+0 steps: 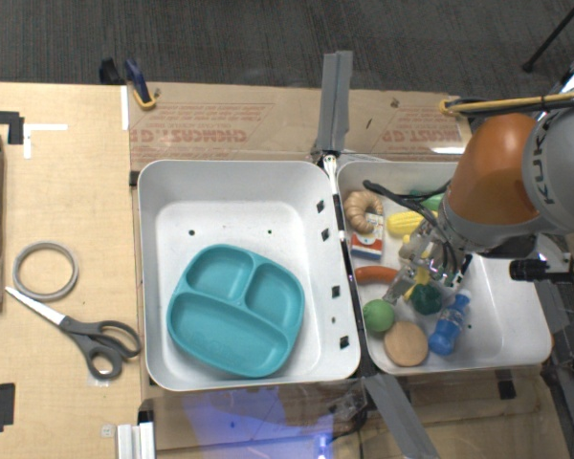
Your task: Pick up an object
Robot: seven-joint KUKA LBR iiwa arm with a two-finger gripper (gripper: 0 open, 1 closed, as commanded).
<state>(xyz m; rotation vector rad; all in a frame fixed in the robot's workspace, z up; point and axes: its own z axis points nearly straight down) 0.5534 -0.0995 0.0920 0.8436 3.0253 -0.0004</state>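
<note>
1. The arm (502, 175) reaches in from the right over the right bin (517, 347)
2. The gripper (427, 273) hangs low among the toys, just above a dark green object (427, 299); I cannot tell its state
3. Near it lie a yellow piece (404, 223), a red sausage-like piece (375, 275), a green ball (379, 316), a tan disc (406, 344), a blue bottle (448, 328) and a beige ring toy (365, 210)
4. The left bin (163, 208) holds a teal divided plate (235, 310)
5. Scissors (81, 331) and a tape roll (46, 269) lie on the bench
</note>
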